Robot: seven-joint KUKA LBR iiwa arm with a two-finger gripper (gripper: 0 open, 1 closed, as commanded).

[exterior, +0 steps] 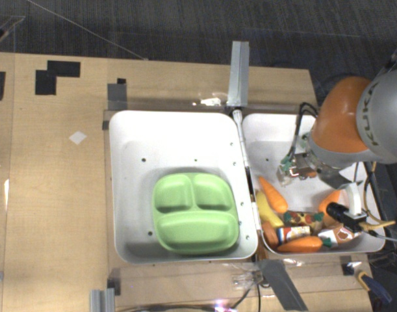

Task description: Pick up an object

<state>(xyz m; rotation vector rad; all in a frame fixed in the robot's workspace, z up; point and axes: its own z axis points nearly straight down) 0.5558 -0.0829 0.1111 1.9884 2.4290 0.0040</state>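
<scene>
Gripper (295, 168) above right bin (269, 132), open/closed unclear, 1 green tray (195, 211) in left bin (140, 142), approx 3 carrots.

A light wooden bench top (49, 194) fills the lower part of the view. Beyond its far edge lies a dark grey carpeted floor (185, 12) with a fine ribbed texture. Black rectangular markings (55, 75) sit on the bench surface near its far left corner. A small pale diamond-shaped patch (77, 137) lies on the wood below them. A grey metal bracket (238, 73) stands upright at the far edge of the bench, near the middle. Cables (250, 291) run along the near edge. Lighting is even, with soft shadows.
</scene>
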